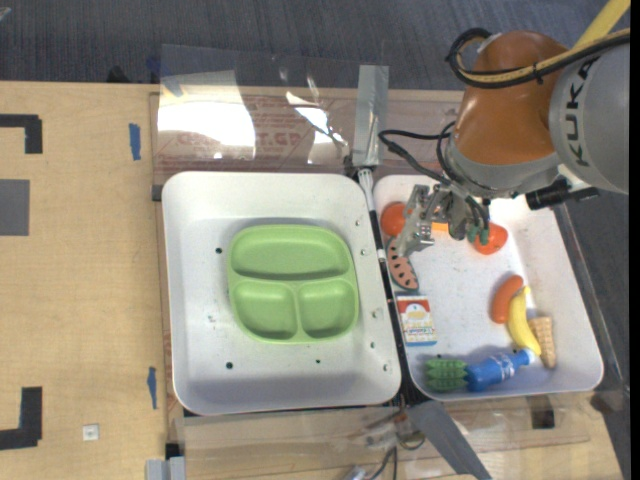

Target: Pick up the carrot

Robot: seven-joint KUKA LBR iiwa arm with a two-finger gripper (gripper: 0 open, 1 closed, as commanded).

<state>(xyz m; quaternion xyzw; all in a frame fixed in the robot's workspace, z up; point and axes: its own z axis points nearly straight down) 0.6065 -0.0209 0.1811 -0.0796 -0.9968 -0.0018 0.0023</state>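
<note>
Under the tool (452,218), the carrot (488,238) is too hidden to read.

A pale wooden bench (70,298) fills the left and lower part of the view, marked with black tape corners (24,133) and short blue tape strips (134,140). Beyond its far edge lies dark grey floor (250,8). A clear plastic sheet (255,118) stands behind the bins, catching bright glare. A grey metal post (368,118) rises between them.
</note>
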